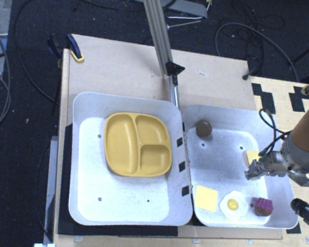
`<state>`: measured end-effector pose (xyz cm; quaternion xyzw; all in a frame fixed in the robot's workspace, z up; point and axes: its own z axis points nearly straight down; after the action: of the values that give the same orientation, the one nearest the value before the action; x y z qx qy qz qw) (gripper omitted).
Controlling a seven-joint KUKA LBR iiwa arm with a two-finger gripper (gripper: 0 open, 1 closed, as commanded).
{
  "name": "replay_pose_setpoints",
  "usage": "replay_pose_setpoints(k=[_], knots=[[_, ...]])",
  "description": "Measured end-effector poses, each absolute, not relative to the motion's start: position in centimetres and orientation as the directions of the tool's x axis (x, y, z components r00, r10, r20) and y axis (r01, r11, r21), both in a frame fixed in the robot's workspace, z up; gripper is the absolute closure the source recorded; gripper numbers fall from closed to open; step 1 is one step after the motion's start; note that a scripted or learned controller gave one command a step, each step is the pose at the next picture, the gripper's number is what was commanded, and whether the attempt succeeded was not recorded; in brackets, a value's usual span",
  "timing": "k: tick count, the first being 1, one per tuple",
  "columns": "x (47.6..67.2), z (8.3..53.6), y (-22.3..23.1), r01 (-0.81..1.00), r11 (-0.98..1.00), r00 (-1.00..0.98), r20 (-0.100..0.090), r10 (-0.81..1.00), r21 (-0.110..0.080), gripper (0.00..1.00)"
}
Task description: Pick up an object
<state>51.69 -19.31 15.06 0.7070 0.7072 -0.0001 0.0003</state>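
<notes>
Two shallow white bins are seen side by side on the surface (pixel 127 70). In the left bin (pixel 80 195) a yellow divided plate (pixel 138 145) is set, lying flat. The pickable things are gathered in the right bin (pixel 224 142): a brown ball (pixel 203 129) near its far left corner, a flat yellow square (pixel 207 198) at the near edge, a toy fried egg (pixel 233 204) just beside that square, and a small purple block (pixel 263 207) near the egg toward the right wall. A further yellow piece (pixel 252 157) is partly hidden by the arm.

The claw (pixel 255 172) is held low over the right bin, close to that half-hidden yellow piece; whether it is open or closed cannot be told, and nothing can be made out within it.

All these things are judged to be light toy pieces. The flat square and the egg are thought awkward, since little height is offered above the bin floor and an edge would have to be caught. The ball is likely to roll away if pinched off-centre. The purple block is judged the easiest, being stiff and raised; it would best be taken across two opposite sides.
</notes>
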Motion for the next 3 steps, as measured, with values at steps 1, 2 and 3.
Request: replay_pose_setpoints(k=[1,2,3], knots=[[52.0,21.3,-18.9,1.000,0.003,-0.003,-0.003,1.000,0.007,1.00],[52.2,26.7,-18.9,1.000,0.003,-0.003,-0.003,1.000,0.006,1.00],[52.6,26.2,-13.7,1.000,0.008,-0.008,0.001,1.000,0.000,1.00]])
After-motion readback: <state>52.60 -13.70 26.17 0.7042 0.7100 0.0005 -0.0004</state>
